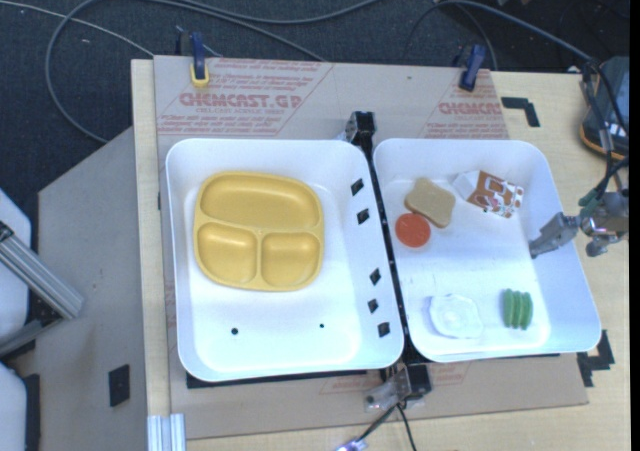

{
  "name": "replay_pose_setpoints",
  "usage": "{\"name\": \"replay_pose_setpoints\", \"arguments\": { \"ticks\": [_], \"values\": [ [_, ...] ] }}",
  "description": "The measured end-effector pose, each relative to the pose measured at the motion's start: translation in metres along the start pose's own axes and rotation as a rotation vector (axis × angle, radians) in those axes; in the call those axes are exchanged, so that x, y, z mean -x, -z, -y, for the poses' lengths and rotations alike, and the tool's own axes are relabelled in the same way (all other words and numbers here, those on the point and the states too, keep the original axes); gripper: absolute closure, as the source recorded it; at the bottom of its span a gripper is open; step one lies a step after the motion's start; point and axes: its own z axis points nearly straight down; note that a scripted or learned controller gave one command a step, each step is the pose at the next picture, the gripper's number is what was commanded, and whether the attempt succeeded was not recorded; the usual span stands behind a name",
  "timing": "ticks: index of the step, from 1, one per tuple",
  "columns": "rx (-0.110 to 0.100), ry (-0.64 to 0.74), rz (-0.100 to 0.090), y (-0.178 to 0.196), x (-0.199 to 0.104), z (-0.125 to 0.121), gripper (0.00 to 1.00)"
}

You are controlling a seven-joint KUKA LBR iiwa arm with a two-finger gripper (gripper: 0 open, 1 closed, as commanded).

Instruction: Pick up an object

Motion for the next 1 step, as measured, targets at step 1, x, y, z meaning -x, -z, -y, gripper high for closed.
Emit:
{"name": "replay_pose_setpoints", "arguments": {
  "ticks": [1],
  "values": [
    [-0.005, 0.000, -0.002, -0.0440, 0.0003, -0.0054, 0.00]
  ]
}}
